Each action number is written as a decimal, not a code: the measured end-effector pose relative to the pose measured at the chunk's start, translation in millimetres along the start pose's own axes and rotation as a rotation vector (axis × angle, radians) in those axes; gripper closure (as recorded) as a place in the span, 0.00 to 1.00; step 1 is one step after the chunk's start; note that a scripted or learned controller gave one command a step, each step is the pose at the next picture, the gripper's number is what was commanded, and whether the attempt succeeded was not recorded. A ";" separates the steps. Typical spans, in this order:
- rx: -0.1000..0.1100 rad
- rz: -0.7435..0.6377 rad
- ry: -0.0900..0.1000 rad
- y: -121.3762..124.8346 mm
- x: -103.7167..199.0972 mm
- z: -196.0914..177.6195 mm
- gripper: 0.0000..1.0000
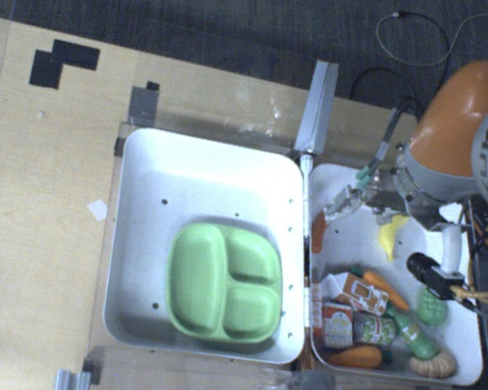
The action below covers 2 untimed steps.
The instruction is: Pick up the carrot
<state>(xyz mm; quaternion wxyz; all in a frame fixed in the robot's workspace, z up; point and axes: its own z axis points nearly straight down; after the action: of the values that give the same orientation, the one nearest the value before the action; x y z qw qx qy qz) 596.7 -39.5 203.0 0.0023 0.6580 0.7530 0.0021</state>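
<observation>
The carrot (356,356), orange and stubby, lies along the front wall of the right bin (344,184), just below a pile of packets. A second, thinner orange carrot-like piece (388,290) lies tilted above the packets. My gripper (352,197) hangs over the back left part of the right bin, well away from both orange pieces. It is open with nothing between its fingers. The grey arm with its orange band comes in from the upper right.
The left bin (142,218) holds a green divided plate (227,282). In the right bin lie a yellow piece (391,235), red packets (338,325), a green can (376,330), green vegetables (432,312) and a beige bread-like piece (435,365).
</observation>
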 end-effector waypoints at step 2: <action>0.001 0.088 0.000 -81.3 18.6 17.3 0.00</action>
<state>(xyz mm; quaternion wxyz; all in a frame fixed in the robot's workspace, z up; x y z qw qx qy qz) 513.8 -32.0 185.2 0.0016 0.6906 0.7232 0.0018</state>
